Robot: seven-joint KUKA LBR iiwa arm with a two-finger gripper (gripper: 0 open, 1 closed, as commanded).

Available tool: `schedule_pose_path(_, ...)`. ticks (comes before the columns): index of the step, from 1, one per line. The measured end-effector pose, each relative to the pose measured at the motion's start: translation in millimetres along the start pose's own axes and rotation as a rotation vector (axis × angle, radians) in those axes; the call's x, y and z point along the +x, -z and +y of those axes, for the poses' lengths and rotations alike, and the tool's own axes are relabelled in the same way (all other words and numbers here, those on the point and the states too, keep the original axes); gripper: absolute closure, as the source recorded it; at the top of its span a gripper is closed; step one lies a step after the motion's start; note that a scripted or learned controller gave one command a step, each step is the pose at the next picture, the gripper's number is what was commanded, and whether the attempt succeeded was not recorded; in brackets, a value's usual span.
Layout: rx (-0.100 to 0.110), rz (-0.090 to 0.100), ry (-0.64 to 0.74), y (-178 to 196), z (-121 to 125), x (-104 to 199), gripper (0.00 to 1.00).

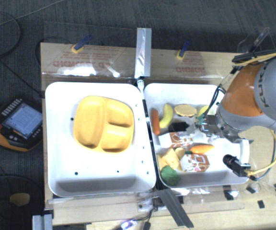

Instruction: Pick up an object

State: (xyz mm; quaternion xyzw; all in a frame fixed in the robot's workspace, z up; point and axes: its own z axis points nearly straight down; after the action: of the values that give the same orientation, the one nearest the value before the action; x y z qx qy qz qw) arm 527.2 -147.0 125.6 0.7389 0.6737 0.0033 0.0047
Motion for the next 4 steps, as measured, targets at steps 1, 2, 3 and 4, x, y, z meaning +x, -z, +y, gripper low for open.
schedule_pose_path(1,-0.031,0.003,0.093,-16,55,-45,0.00)
schedule_pose_path(2,-0.052,-0.001,0.096,2,62,-44,1.00)
schedule_pose_path(3,-0.047,-0.001,0.095,0,60,-45,0.00)
schedule_pose_path(4,0.007,0.005,0.187,-35,111,-51,0.00)
